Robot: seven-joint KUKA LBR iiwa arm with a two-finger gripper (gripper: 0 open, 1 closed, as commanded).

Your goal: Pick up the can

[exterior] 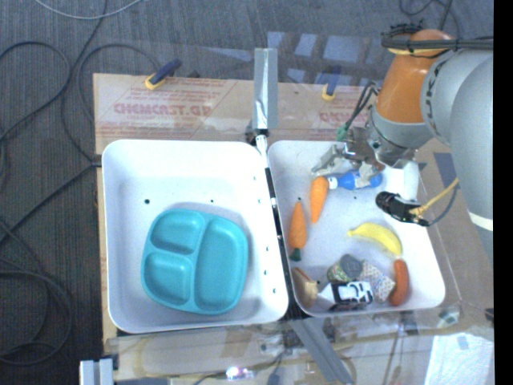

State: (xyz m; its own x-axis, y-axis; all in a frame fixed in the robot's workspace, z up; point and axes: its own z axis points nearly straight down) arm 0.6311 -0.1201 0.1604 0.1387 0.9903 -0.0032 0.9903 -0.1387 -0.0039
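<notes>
One can (351, 293) lay on its side at the right bin's (437, 295) near edge — well apart from the gripper (346, 160) at the far end; jaw state could not be told.

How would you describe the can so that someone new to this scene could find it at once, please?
Look in the right-hand white bin, at its near edge, where a heap of small things lies. The can lies on its side in that heap, left of a reddish sausage and below a yellow banana. Its black and white label sets it apart from its colourful neighbours.
</notes>
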